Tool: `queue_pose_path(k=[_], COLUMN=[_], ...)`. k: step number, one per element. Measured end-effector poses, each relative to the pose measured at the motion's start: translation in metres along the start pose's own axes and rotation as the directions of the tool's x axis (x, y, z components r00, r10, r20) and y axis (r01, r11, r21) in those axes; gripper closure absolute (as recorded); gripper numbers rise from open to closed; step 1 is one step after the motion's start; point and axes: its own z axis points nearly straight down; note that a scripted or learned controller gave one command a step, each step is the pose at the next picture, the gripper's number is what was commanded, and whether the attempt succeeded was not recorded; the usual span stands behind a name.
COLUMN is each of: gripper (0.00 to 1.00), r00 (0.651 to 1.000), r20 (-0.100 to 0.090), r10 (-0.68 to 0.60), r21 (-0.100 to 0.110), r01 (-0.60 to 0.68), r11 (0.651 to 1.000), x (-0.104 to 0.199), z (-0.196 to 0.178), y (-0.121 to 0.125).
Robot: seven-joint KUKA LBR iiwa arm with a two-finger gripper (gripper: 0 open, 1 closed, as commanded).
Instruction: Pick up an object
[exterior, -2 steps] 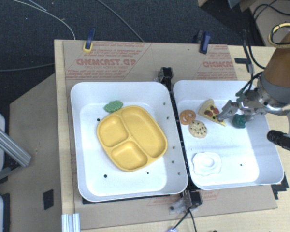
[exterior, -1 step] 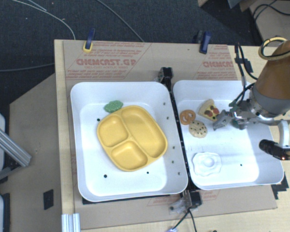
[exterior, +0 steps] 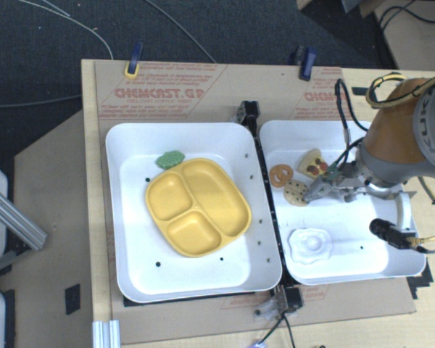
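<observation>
Gripper (exterior: 320, 187) sat low in right bin (exterior: 348, 263); jaw state impossible to tell; cookie (exterior: 296, 192) lay just left of the tips, pretzel (exterior: 280, 175) and pizza slice (exterior: 312, 164) close; closing might nudge the cookie aside or grab nothing.

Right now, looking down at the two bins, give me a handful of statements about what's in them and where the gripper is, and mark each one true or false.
1. The yellow divided plate lies in the left bin. True.
2. The green piece sits in the right bin. False: it lies in the left bin, touching the plate's upper rim.
3. The gripper is over the right bin, near the cookie. True.
4. The pretzel rests on the yellow plate. False: it lies in the right bin, near its left wall.
5. The white object lies in the right bin's lower part. True.
</observation>
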Motion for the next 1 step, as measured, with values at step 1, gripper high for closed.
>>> queue_pose_path(k=[1], gripper=[0.0], r00=[1.0], r20=[-0.001], r10=[0.0], r21=[0.0], r01=[0.0], r11=[1.0], x=[0.0002], z=[0.0039], y=[0.0016])
